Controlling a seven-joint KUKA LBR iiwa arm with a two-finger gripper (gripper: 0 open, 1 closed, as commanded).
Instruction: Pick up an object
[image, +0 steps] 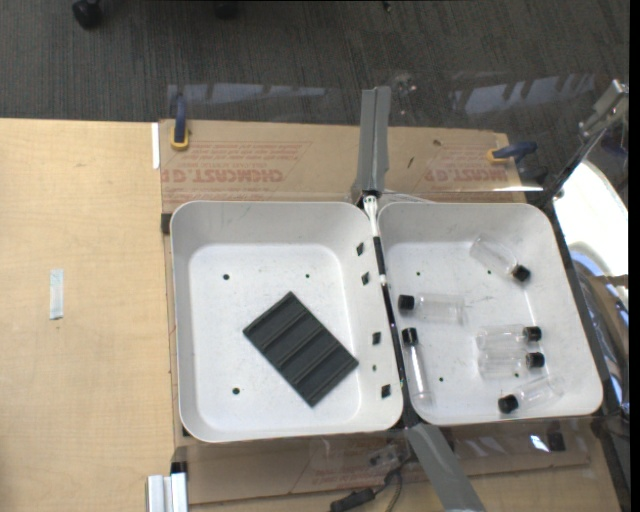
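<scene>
Dark ribbed slab (300, 348), lower centre of left bin (190, 330): stiff, light, flat; I would nip its edge, my pincer's state untellable.

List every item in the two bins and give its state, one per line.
Ridged black panel: lying flat and at an angle in the left bin.
Clear vials with black caps: six as far as I can tell, all on their sides, capped, scattered in the right bin.
Vial by the divider: lying lengthwise along the bin's left wall.
Vial at top right: lying apart from the others.
</scene>
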